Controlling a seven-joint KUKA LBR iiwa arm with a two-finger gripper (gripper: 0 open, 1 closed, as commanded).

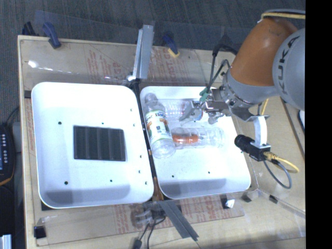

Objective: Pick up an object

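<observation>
A clear plastic bottle with a white and green label (157, 128) lies along the left wall of the right bin (197, 185). Beside it, across the bin's middle, lies a second clear bottle with an orange-red label (193, 137). More crumpled clear plastic (175, 108) sits at the bin's back. My gripper (202, 113) hangs over the back right part of this bin, just above and behind the orange-labelled bottle. Its metal fingers (193, 113) stand apart, with nothing between them.
The left bin (52, 102) holds a dark ribbed rectangle (99, 143) in its floor. A metal divider bar (142, 51) rises between the bins at the back. Blue clamps (51, 34) sit along the bench's back edge. Cables and a black connector (251, 147) hang right of the right bin.
</observation>
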